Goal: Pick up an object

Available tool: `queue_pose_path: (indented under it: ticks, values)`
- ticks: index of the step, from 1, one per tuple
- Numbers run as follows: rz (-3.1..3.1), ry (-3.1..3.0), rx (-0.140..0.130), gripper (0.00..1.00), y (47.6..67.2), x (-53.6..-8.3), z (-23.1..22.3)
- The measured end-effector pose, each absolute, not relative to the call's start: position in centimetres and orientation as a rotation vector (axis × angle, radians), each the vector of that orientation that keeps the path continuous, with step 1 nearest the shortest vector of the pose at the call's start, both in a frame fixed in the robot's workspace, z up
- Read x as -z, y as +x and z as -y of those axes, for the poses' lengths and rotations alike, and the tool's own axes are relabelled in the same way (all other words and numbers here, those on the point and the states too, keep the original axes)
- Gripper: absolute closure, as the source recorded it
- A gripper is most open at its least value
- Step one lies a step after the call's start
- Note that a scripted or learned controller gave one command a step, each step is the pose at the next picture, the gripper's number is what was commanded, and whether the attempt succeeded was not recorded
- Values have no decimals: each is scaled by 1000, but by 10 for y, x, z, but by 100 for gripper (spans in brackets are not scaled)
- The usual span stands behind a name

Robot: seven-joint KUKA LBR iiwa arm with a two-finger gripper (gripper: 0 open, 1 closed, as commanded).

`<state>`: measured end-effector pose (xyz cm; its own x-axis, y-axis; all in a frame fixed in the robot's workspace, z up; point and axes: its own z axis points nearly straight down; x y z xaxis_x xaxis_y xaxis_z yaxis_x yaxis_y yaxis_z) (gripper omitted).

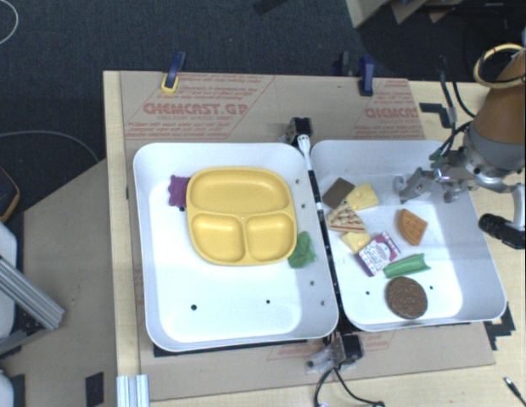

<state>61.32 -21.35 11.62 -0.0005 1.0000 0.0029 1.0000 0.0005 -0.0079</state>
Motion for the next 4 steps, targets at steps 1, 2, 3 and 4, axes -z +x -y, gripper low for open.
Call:
queue_pose_path:
  ticks: [1, 2, 3, 4]
  values:
    - [2218, -2215, 0, 0, 613, -83, 211]
    - [2223, -2219, 2, 100, 615, -96, 212]
    - [2226, -2228, 4, 100, 607, -151, 218]
    - [2230, -2226, 6, 100, 611, -212, 210]
